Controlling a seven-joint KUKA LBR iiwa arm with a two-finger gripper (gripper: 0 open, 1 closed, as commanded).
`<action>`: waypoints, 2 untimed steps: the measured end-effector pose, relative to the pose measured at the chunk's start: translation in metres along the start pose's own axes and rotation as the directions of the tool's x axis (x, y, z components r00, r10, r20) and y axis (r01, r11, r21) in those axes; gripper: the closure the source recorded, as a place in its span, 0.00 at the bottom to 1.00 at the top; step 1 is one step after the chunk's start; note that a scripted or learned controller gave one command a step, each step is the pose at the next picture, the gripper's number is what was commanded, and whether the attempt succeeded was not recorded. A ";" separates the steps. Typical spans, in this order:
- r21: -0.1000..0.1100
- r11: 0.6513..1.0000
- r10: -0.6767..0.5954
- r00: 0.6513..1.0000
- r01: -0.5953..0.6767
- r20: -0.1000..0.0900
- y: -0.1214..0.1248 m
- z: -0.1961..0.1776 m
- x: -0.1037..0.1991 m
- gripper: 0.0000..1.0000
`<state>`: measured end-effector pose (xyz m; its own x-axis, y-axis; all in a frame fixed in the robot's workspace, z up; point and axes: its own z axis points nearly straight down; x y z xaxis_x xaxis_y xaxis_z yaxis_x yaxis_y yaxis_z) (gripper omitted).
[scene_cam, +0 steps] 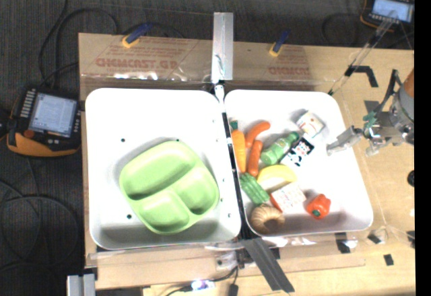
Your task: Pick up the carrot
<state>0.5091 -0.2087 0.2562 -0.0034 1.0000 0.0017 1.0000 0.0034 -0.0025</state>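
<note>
A: At the right edge of the bench, just outside the right white bin (350,153), you have the grey two-finger gripper (350,138). What does it have hold of?

B: Nothing that you can see. One pale finger (343,140) points left toward the bin's right wall, and whether the fingers stand open or closed cannot be told from this slant.

A: And the long orange plastic carrot (238,149)?

B: You'll find it at the left side of that same bin, lying along the wall it shares with the left white bin (101,153), its green top toward the far end. It is well apart from the gripper.

A: What lies around it?

B: Just right of it, two curved orange sausage-like pieces (255,144). Beyond them a green bottle (280,148), a small white carton (309,124) at the far right, and a black-and-white card (303,149). Nearer you: a dark green cucumber (253,188), a yellow wedge (276,176), a white and red box (290,198), a brown bread roll (267,218) and a red-orange pepper (318,205).

A: And the left bin?

B: A light green compartment plate (168,186) rests in it.
</note>
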 end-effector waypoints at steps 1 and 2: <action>0.001 0.999 0.043 0.999 -0.043 0.002 0.001 0.095 -0.015 0.00; -0.012 0.902 -0.432 0.902 0.432 0.011 0.022 0.163 0.017 0.00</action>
<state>0.5304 -0.1912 0.0936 -0.4346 0.9006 -0.0084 0.9005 0.4347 0.0109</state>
